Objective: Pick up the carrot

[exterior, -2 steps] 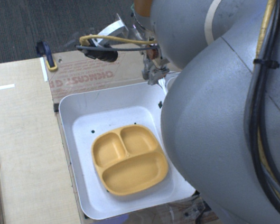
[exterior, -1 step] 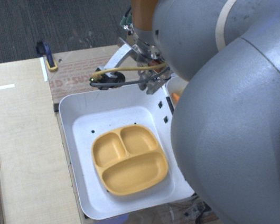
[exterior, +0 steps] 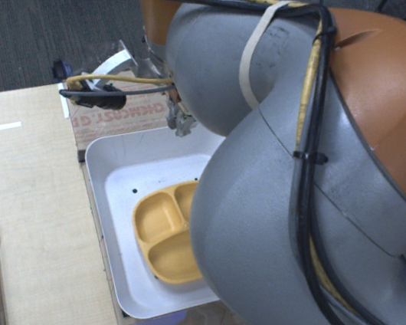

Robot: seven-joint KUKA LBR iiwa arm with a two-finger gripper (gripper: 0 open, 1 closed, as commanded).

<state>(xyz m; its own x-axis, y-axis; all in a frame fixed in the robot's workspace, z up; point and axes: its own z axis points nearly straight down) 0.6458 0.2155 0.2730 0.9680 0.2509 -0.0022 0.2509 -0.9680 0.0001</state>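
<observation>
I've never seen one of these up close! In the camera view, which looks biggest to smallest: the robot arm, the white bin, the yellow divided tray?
1. Robot arm: takes up the most picture, though it is nearest the camera, which inflates it.
2. White bin: partly hidden by the arm.
3. Yellow divided tray: lies inside the bin, so truly smaller.

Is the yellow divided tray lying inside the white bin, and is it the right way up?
Inside, right way up: the yellow tray lies flat on the white bin floor, hollows upward.

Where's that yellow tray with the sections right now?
The yellow tray lies in the white bin, toward the lower middle of the camera view. The big grey arm covers its right part.
</observation>
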